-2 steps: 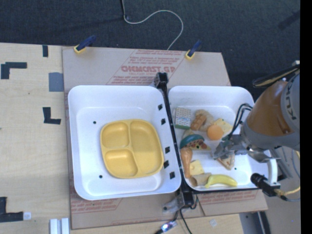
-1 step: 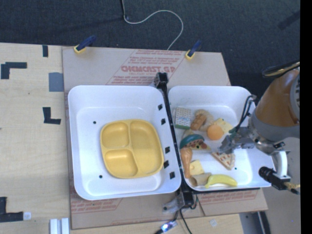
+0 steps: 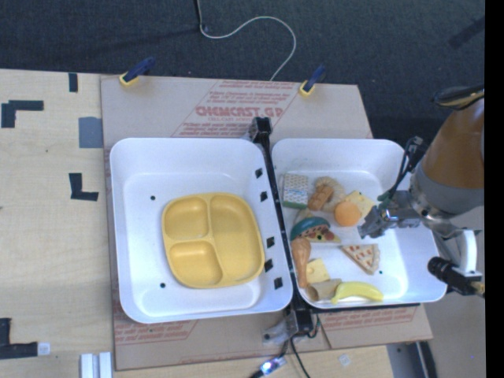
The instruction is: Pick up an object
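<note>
Nothing being lifted yet; whole pick judged as remaining. Gripper [image 3: 372, 225] being held low in right bin [image 3: 394, 152], just beside orange ball [image 3: 347, 213] and waffle wedge [image 3: 361, 256]. Jaws' state: cannot tell. Yellow tray [image 3: 211, 239] lying in left bin [image 3: 134, 160].

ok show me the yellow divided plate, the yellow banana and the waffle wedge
yellow divided plastic plate [image 3: 211, 239], camera view, ridge where its compartments meet.
yellow toy banana [image 3: 357, 293], camera view, middle of its curve.
tan triangular waffle wedge [image 3: 362, 256], camera view, centre of its gridded face.
</note>
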Controlling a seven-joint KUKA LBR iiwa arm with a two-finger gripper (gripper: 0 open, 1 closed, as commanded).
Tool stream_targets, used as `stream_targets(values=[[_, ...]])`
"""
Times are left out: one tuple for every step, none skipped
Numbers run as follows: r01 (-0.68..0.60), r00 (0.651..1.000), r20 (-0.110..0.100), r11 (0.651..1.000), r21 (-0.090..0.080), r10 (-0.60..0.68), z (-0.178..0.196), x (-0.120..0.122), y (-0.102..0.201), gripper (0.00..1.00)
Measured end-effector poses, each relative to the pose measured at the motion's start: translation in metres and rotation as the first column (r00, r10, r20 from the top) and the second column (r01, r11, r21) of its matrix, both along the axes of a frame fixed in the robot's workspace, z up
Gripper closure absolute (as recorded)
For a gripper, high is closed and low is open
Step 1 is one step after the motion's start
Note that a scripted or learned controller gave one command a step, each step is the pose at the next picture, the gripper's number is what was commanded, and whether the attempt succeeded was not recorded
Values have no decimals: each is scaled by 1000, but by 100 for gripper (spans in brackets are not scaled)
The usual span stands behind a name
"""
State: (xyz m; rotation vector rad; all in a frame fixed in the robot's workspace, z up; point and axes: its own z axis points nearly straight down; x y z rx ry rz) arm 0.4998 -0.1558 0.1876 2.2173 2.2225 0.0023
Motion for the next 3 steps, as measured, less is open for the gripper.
stream_targets(values=[[0,1000,0,1000,0,0,39,1,1,100],[-4,1000,-2,1000,2,4,43,28,37,100],[-5,1000,-2,1000,2,5,45,69,87,100]])
